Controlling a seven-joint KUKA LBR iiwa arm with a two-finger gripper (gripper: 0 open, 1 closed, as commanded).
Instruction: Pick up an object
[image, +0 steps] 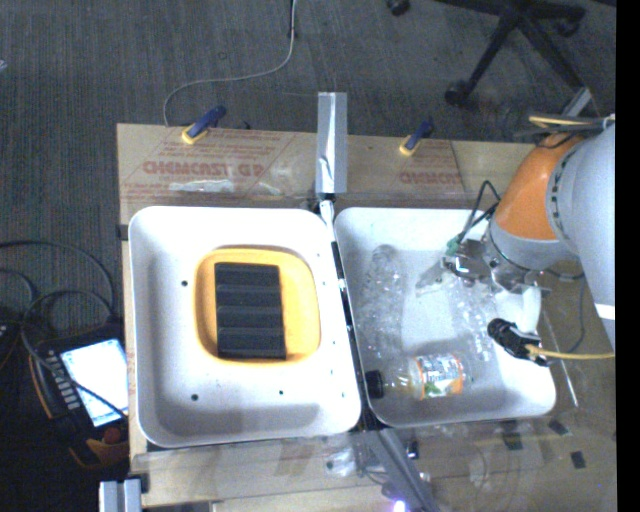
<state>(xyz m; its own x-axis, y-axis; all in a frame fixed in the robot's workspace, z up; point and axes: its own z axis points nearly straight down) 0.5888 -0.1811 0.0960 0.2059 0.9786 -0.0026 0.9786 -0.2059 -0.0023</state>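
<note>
A small bottle (425, 376) with an orange label and a dark cap lies on its side near the front wall of the right bin (530, 402). Crumpled clear plastic (380, 285) lies in that bin's left half. More clear plastic (470, 310) sits under the wrist. My gripper (468, 262) is low over the right bin's back right part, above and to the right of the bottle. Its tip blends into the clear plastic there. In the left bin (160, 330) rests a yellow tray-like object (305, 300) with a black ribbed pad on it.
A metal post (331, 145) stands at the back between the bins. Two blue-and-yellow clamps (203, 123) (417, 137) hold the board behind them. A black cable plug (505, 335) hangs off the wrist over the right bin. The arm's grey body (600, 200) overhangs the right edge.
</note>
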